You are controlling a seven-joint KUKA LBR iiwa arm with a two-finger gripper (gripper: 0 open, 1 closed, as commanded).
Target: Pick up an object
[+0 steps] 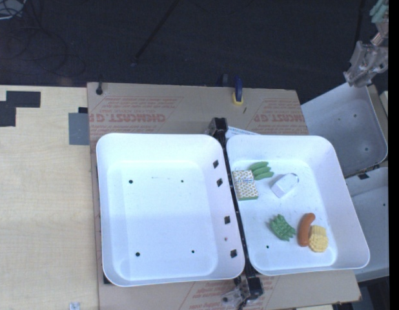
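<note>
Sausage, touching the yellow piece, needs approach from its free side; I cannot tell the hand's state.

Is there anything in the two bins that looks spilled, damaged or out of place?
Nothing stands out. The small items all lie inside the right bin: green pods, a patterned block, a white piece, a green leafy piece, a sausage and a yellow corn piece. Sausage and corn touch; nothing spilled over a rim.
</note>
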